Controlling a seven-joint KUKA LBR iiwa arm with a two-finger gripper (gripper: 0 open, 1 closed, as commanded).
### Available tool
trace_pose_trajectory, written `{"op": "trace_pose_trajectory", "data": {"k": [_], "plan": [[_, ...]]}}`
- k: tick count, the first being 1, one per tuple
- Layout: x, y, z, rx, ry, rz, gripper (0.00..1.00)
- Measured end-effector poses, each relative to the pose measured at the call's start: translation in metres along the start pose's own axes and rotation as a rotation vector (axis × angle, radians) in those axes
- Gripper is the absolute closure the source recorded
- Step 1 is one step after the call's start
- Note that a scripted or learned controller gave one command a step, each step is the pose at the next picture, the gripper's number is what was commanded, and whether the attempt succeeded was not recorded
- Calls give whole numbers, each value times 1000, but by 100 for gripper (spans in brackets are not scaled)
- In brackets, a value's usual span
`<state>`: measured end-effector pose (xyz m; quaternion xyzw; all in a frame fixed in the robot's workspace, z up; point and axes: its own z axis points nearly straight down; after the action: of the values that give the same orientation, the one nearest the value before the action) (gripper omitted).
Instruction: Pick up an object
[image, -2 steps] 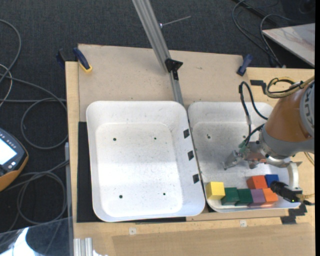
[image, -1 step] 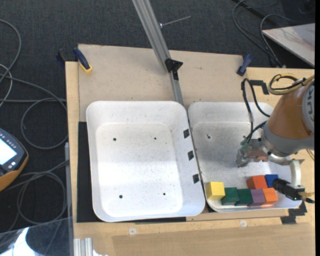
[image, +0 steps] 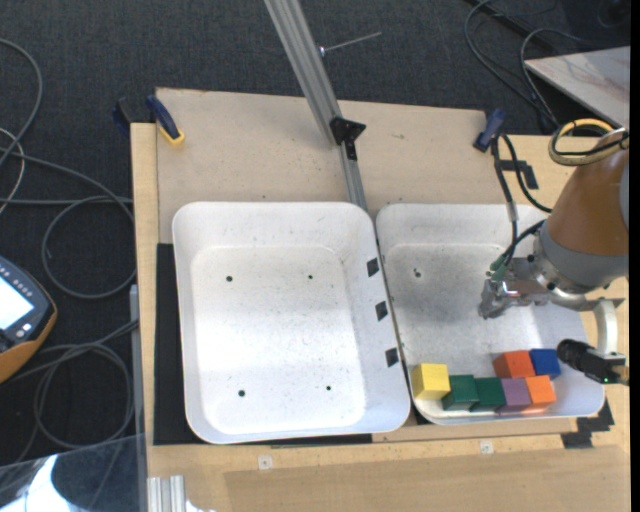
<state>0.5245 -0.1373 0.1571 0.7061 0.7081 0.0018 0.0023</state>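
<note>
Several small blocks lie in a cluster along the near edge of the right bin (image: 440, 250): a yellow block (image: 432, 379), two green blocks (image: 475, 391), a purple block (image: 515, 393), a red-orange block (image: 517, 364), an orange block (image: 541, 391) and a blue block (image: 545, 361). My gripper (image: 495, 300) hangs over the middle of the right bin, a little behind and above the blocks. Nothing shows between its fingers. The arm's grey and orange wrist (image: 585, 220) hides the bin's right side.
The left bin (image: 270, 320) lies beside the right one, with a dark-clipped rim between them. A slanted metal pole (image: 320, 90) rises from the back of the bench. Blue clamps (image: 165, 120) hold the bench's far corners. Cables and a handheld device (image: 18, 315) lie on the floor at left.
</note>
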Motion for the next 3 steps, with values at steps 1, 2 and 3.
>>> {"op": "trace_pose_trajectory", "data": {"k": [1, 2, 3], "plan": [[0, 2, -54, -2, -1, 1, 100], [60, 20, -54, 3, 3, -5, 100], [121, 40, -65, 2, 3, -6, 100]]}}
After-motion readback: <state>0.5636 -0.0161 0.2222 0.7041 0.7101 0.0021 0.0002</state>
